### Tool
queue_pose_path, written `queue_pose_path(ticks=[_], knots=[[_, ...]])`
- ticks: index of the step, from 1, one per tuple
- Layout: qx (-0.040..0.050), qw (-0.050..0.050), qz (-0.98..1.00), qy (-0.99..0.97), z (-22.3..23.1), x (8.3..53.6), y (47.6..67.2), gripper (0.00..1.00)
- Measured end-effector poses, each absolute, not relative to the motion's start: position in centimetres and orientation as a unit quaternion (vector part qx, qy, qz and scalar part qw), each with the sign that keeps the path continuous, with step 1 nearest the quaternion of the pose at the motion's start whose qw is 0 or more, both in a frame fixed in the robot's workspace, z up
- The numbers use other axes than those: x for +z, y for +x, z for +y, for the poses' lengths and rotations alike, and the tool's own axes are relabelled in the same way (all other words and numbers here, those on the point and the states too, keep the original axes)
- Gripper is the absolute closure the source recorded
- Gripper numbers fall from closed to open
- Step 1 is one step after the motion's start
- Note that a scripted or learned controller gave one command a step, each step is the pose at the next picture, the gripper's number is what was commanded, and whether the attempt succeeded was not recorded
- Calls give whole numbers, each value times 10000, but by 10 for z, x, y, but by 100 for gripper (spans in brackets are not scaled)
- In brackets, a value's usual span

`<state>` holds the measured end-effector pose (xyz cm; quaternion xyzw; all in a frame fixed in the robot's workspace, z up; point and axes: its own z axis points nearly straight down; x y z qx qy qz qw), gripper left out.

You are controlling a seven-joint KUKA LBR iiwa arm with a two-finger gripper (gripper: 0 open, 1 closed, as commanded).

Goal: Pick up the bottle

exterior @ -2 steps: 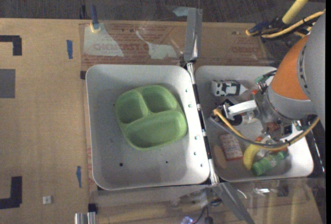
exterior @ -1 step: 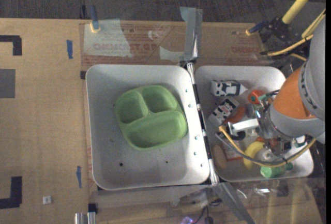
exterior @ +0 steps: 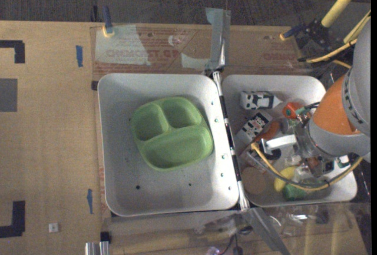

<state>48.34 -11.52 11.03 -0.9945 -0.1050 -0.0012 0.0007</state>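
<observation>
Cardboard-topped bench (exterior: 47, 130) is carrying two white bins, and the pincer (exterior: 305, 156) is hanging low over the right bin (exterior: 318, 86) among clutter. The wrist is hiding it, so I cannot tell how wide it is standing. What seems to be the bottle (exterior: 281, 120) — orange-capped — is lying just beside the pincer on its left, while a green plate (exterior: 171, 133) is sitting well apart in the left bin (exterior: 112, 130).

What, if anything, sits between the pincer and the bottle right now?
I cannot tell. The pincer hangs over the right bin's crowded near side, and the arm covers what lies beneath. A yellow thing and a green thing crowd beside it; I cannot pick out the bottle among the clutter.
</observation>
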Motion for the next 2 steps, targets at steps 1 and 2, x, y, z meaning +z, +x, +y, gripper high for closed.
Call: queue_pose_path(ticks=[1,2], knots=[[16,7,-1019,-9948,-68,261,479,100],[24,15,-1564,-9877,-97,145,483,100]])
